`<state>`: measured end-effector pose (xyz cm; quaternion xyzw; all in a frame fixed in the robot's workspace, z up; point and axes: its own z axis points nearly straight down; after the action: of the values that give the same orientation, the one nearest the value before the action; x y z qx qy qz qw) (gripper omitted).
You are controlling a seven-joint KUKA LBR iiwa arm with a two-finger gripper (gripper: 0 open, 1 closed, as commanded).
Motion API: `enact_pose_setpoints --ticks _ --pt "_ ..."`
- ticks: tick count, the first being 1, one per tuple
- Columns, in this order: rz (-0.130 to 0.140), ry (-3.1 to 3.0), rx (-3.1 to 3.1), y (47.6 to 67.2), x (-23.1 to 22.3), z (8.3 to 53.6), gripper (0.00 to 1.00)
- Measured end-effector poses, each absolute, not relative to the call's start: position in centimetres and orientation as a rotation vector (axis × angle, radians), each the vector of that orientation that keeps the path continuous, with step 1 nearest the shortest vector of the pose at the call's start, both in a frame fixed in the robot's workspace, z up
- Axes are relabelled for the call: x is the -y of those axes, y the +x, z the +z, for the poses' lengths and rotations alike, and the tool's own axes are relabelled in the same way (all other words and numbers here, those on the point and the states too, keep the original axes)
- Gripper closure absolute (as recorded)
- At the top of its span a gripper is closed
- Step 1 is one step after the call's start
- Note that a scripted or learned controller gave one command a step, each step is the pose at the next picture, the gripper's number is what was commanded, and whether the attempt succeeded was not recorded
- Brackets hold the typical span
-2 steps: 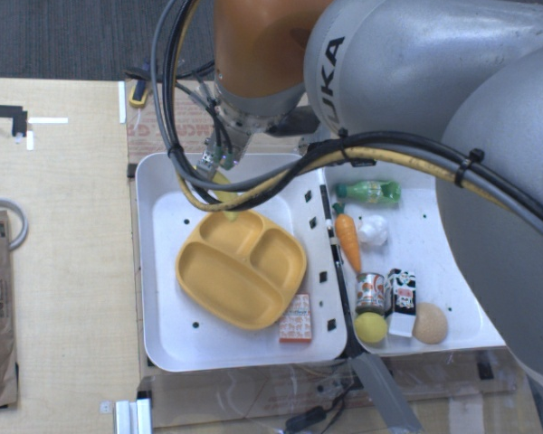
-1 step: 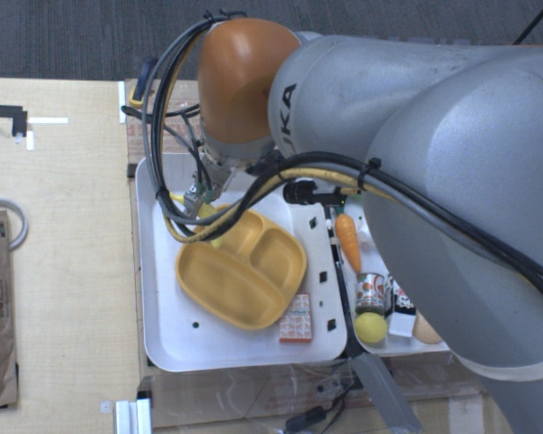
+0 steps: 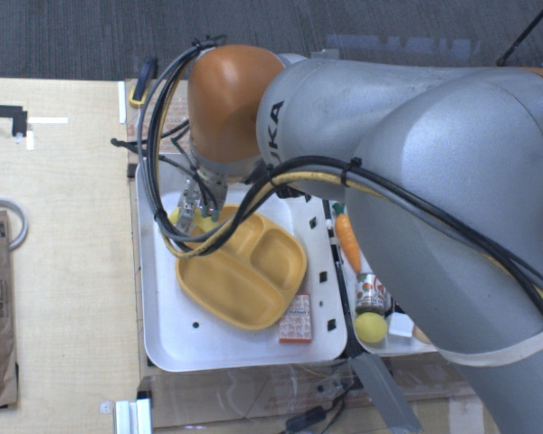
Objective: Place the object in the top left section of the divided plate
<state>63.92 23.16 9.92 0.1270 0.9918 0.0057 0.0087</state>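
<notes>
A yellow divided plate lies tilted in the left white bin. My gripper hangs over the plate's upper left corner, below the orange wrist band. Cables and the wrist hide most of it. Something small and yellow shows just beside the gripper, at the plate's top left edge; what it is cannot be made out.
A small red and white carton lies in the left bin beside the plate's lower right rim. The right bin holds a carrot, a small can and a yellow ball. The big grey arm covers most of the right side.
</notes>
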Motion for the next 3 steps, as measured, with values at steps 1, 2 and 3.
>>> enact_pose_setpoints --ticks 1,2,3 --pt "0.024 -0.24 -3.1 63.0 -23.4 10.2 1.0" --pt "0.004 -0.16 -3.131 66.1 -22.9 9.4 1.0" --pt "0.006 -0.756 -3.035 66.2 -23.1 9.8 1.0"
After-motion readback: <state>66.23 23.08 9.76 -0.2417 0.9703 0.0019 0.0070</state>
